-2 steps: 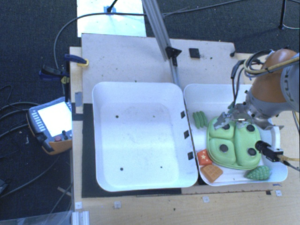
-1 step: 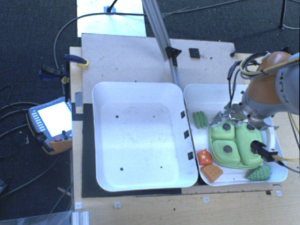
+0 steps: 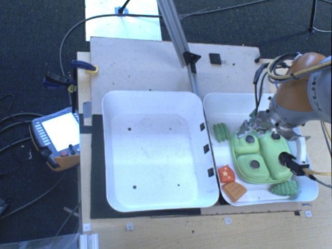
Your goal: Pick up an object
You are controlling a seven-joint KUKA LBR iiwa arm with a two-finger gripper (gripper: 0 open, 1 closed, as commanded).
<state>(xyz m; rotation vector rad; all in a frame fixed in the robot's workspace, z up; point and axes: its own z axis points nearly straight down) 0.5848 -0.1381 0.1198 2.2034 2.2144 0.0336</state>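
the arm [image 3: 306,90] reaches in from the right and hangs low over the right bin [image 3: 224,104], with the hand [image 3: 252,128] down at the upper edge of a large pale green moulded tray [image 3: 259,157] that has dark round studs on it. whether the hand has closed on anything cannot be told from here. in the same bin, a ridged green piece [image 3: 221,132] lies just left of the tray, a red block [image 3: 226,174] and an orange block [image 3: 234,191] sit near the front left corner, and a knobbly green object [image 3: 284,189] lies at the front right. the left bin [image 3: 155,149] stands beside it on the bench [image 3: 155,66]. a pendant with a lit screen [image 3: 56,137] lies off to the left.
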